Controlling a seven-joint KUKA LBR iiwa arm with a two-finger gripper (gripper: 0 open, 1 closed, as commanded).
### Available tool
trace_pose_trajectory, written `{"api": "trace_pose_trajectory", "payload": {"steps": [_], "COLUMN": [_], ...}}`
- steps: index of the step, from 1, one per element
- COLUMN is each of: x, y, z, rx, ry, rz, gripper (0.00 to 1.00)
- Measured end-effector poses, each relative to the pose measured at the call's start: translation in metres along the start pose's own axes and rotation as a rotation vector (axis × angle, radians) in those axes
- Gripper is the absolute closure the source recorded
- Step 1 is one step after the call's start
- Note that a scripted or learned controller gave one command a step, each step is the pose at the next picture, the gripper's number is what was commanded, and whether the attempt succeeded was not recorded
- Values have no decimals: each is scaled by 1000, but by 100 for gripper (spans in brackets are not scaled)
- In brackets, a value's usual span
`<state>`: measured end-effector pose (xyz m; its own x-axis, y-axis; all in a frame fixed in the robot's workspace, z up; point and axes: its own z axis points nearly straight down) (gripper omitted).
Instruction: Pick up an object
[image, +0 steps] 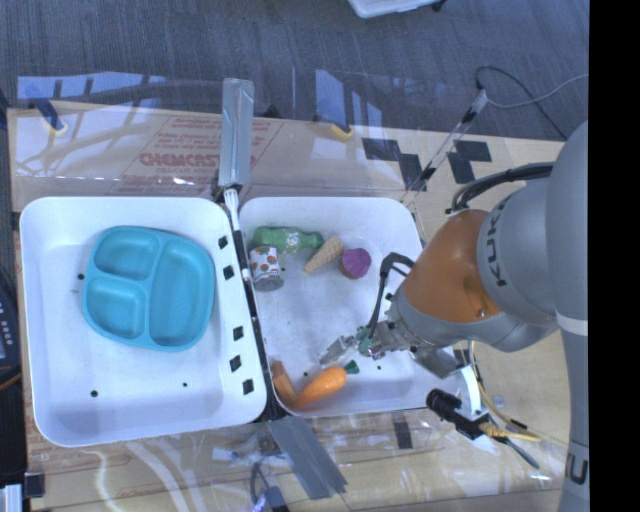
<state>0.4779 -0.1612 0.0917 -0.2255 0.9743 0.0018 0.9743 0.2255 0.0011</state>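
The right bin (300, 320) holds several small items. Along its far side lie a green toy vegetable (287, 239), a small printed can (265, 268), a tan ice-cream cone (322, 254) and a purple round piece (355, 262). An orange carrot (322, 385) lies at the near edge, with a second orange piece (283, 380) in the near left corner. My gripper (343, 358) hangs low over the bin, just above and right of the carrot's top end. It is open, and nothing sits between its fingers.
In the left bin (60, 400) rests a blue divided plate (150, 288). A ridge with black clips (245, 310) separates the two bins. The arm's orange band (450, 280) overhangs the right bin's right wall. Cables lie on the bench at the right.
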Motion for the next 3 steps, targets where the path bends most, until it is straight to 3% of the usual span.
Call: {"api": "trace_pose_trajectory", "payload": {"steps": [1, 2, 3], "x": [39, 21, 1], "y": [9, 37, 1], "z": [1, 1, -134], "rx": [2, 2, 0], "ry": [2, 1, -3], "rz": [-175, 52, -19], "gripper": [0, 0, 0]}}
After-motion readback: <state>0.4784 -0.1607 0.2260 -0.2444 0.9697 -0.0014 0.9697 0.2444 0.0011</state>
